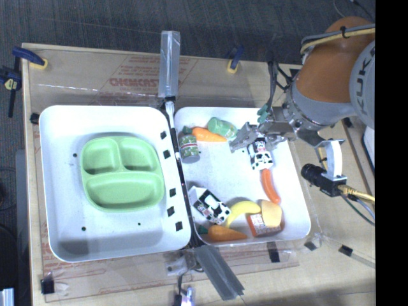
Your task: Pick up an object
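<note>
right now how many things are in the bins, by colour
Green: 3, the divided tray, a leafy piece, a small can
Orange: 4, carrots, a long piece, a bottle
Black and white: 2, cow toys
Yellow: 1, banana
Total: 10

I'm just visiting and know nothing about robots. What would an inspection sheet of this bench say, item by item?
Surface: wooden bench bearing two white bins side by side, left bin and right bin.
Job's things: right bin holds a carrot, green item, small can, black-and-white cow toy, orange sausage-like piece, banana, a second black-and-white toy.
Clutter: green divided tray in the left bin.
Grippers: gripper low over the right bin beside the cow toy; nothing seen between its fingers.
Cables: yellow-tipped cable at the right of the bench.
Surroundings: blue clamps on the bench edge; dark floor.
</note>
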Motion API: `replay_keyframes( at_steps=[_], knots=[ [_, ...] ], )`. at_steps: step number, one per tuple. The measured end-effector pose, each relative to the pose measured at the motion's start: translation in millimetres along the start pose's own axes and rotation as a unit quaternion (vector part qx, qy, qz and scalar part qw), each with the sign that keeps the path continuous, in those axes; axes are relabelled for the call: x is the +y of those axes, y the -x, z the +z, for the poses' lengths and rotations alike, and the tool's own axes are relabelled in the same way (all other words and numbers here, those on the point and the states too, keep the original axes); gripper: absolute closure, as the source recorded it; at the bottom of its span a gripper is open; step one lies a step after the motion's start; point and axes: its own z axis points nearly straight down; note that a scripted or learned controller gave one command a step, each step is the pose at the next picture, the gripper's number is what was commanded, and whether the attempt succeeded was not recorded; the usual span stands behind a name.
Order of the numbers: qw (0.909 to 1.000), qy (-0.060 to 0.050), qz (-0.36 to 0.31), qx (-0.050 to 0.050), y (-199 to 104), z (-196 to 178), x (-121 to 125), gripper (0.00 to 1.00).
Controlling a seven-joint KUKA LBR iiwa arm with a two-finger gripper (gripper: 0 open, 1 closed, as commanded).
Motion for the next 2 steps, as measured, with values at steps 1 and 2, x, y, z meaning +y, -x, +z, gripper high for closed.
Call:
replay_keyframes(
  at_steps=[1,2],
  knots=[
    [0.9975,-0.001,-0.07,0.001,65,77,37,0.0],
    [0.9943,0.001,-0.106,0.0,63,197,82,0.0]
  ],
)
